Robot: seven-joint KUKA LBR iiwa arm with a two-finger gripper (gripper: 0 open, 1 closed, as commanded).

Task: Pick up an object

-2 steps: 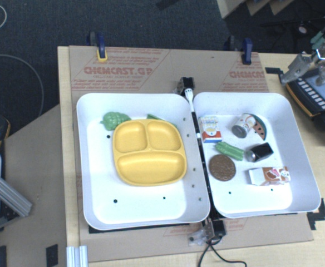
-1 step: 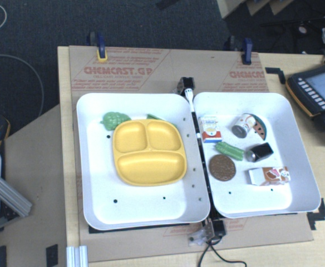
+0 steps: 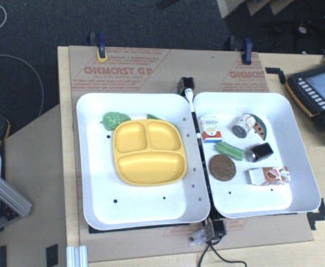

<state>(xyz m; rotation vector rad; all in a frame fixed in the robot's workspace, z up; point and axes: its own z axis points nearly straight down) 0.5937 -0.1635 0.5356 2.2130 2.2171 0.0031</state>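
Note:
The right bin (image 3: 296, 149) holds several small objects. A small red and white carton (image 3: 210, 129) lies near its left wall, with a green pickle-like piece (image 3: 229, 150) and a brown round cookie (image 3: 222, 167) below it. A silver can (image 3: 242, 127) rests against a watermelon slice (image 3: 259, 126). A black block (image 3: 260, 151) and a white box with a printed picture (image 3: 269, 175) lie further right. In the left bin (image 3: 95, 188) a yellow divided plate (image 3: 149, 152) sits beside a green leafy toy (image 3: 115, 119).
Both bins rest on a brown cardboard sheet (image 3: 151, 68) held by clamps (image 3: 101, 47) at the back. A black tablet (image 3: 316, 90) lies off the bench's right side. Cables (image 3: 207, 243) run along the front edge.

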